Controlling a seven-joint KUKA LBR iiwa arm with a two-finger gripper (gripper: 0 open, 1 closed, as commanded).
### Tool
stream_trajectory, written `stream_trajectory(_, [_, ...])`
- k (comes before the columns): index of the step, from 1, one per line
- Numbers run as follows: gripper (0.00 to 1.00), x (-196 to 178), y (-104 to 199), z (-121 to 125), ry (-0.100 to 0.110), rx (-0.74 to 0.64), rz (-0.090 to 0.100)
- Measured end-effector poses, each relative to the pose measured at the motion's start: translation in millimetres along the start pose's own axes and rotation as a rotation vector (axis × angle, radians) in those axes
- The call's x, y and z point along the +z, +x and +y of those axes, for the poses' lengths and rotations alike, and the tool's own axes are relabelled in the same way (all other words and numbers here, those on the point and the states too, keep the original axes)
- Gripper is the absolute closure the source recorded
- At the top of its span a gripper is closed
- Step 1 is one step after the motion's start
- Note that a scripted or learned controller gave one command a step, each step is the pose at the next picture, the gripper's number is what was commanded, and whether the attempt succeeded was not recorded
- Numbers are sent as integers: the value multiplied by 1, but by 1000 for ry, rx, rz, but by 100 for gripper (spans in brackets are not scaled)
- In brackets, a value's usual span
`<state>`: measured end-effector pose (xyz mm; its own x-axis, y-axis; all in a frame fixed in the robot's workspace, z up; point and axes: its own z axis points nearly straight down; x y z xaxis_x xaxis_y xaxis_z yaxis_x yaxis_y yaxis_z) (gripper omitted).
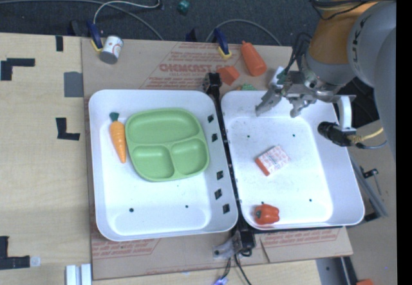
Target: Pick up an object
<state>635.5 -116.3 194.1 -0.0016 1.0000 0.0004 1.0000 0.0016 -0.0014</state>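
Gripper (284, 105) hangs over the upper part of the right bin (335, 210), fingers spread, nothing between them. Nearest target: small red-and-white packet (273, 159) lying flat mid-bin, below the gripper. Looks light and a bit crushable; pinch across its short sides, gently. Red pepper toy (266, 214) at the bin's lower edge looks rounder and slicker, likely harder to hold.

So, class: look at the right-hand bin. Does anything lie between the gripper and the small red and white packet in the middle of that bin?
Nothing visible does. The gripper hangs over the far end of the right bin, and only bare white floor separates it from the packet. The red pepper lies by the near rim, beyond the packet.
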Motion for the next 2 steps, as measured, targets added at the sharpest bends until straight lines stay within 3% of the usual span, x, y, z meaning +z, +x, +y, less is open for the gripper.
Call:
stream_trajectory(1, [0, 99, 2, -50, -9, 1, -3])
stream_trajectory(2, [0, 103, 16, -102, -26, 1, -9])
